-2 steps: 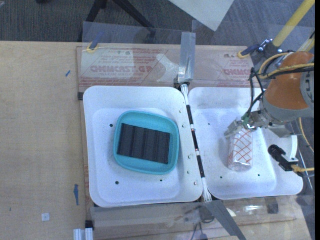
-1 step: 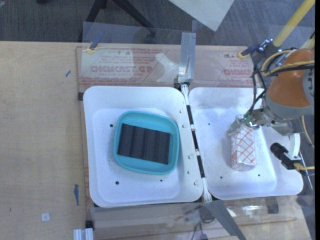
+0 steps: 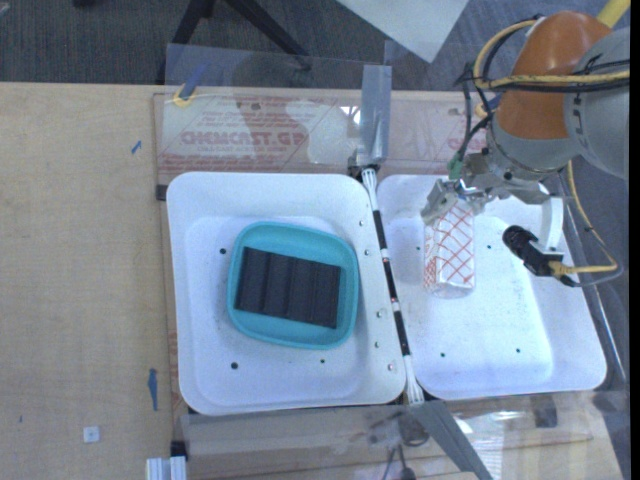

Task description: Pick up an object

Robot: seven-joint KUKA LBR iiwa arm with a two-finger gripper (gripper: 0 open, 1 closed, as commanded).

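Because the claw (image 3: 447, 196) sits at the top end of the red-checked white packet (image 3: 449, 251) in the right bin (image 3: 520, 358), apparently pinching that end to lift it, the teal tray (image 3: 293, 284) lies well off to its left.

My gripper (image 3: 452, 194) hides the top end of the red-checked white packet (image 3: 449, 255), so my fingers' grip there is unreadable. My arm (image 3: 570, 98) runs off the frame at three o'clock.
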